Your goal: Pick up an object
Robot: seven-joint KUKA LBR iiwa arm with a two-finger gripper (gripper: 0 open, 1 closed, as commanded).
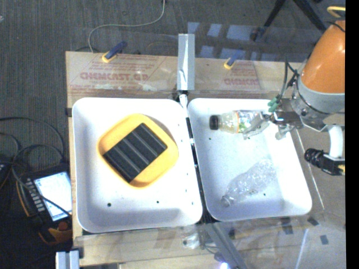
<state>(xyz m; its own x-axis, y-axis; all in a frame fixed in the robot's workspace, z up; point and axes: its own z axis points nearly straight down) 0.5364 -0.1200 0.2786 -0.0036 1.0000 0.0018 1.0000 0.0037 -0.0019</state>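
The bench [84, 74], a pale board with faint red lettering, carries two shallow white bins side by side, split by a grey upright post [183, 66] at the back edge. The left bin [90, 206] holds a yellow rounded-square dish [109, 140] with a black ribbed panel [136, 151] lying on it at a slant; it sits in the rear-middle of that bin, clear of the walls. The right bin [291, 203] holds two bottles. The arm [325, 66] comes in from the right, its orange band hanging over the bin's far right corner, with grey wrist parts below it. A clear crumpled plastic bottle [249, 181] lies on its side in the front half of the right bin, slanting from near the right wall down toward the front left, well apart from the gripper. A second bottle with a dark cap [233, 121] lies along the back wall, cap toward the divider, its body pale with a patterned label. The gripper [268, 121] sits right at that bottle's far end, touching or nearly so; whether its fingers are spread or closed around the bottle cannot be made out. Two small yellow-and-blue clamps [114, 51] grip the bench's back edge.
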